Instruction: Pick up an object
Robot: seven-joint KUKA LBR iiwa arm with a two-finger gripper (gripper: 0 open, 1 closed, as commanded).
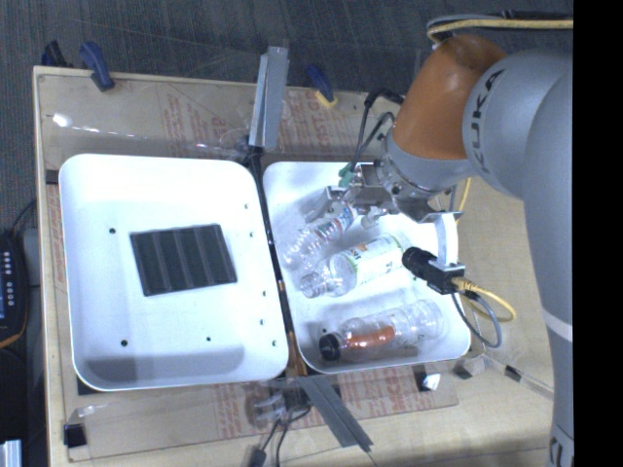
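With the hand (352,198) low in the right bin (443,343), grip state impossible to tell, over the clear bottles (336,251), it should centre on one bottle before closing.

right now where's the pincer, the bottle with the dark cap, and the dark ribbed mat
pincer (348,197), camera view, between its fingertips
bottle with the dark cap (375,337), camera view, orange mid-body
dark ribbed mat (183,259), camera view, centre of its surface

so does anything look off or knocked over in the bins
Nothing looks spilled or broken. The clear plastic bottles lie on their sides in a loose heap in the right bin, one with a dark cap near its front edge. The gripper sits over the heap.
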